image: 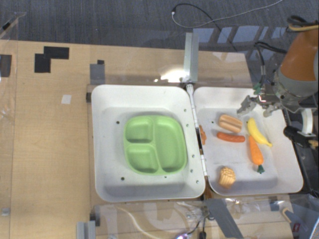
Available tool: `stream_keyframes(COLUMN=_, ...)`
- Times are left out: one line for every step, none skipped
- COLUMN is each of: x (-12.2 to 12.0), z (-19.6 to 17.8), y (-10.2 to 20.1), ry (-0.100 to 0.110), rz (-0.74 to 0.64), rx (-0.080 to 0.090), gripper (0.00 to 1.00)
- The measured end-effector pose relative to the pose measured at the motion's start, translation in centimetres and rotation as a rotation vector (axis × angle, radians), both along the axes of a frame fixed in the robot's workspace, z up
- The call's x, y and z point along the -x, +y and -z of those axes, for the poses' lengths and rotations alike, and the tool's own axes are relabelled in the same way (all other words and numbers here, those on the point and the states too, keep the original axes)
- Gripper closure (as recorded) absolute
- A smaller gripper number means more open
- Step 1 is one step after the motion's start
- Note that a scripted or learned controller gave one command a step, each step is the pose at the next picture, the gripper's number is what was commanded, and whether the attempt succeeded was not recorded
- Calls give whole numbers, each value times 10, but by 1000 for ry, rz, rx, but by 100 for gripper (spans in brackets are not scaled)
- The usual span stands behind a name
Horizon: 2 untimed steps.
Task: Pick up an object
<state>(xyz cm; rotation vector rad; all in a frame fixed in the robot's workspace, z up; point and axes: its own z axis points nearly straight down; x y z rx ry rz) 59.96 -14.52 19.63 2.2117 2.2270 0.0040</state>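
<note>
Gripper (pixel 259 105) hangs spread wide with nothing in it, upper right of frame, just above the banana (pixel 258 132) in the right bin (pixel 289 183). Hot dog (pixel 230 123), sausage (pixel 231 138), carrot (pixel 255 153) and corn (pixel 227 176) lie nearby; green plate (pixel 154 144) sits in the left bin (pixel 107 183).

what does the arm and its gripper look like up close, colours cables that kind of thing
The arm has a broad orange band over a grey wrist section, rounded in shape. Dark cables run along its upper left side. The gripper is pale grey metal with two slim fingers, and a small green spot sits near its base.
</note>
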Motion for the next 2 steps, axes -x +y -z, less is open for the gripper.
stream_keyframes(x=-27, z=108, y=-60, ry=-5, rz=-145, rx=3, gripper=0)
stream_keyframes(x=-30, z=95, y=-59, ry=-13, rz=-147, rx=3, gripper=100)
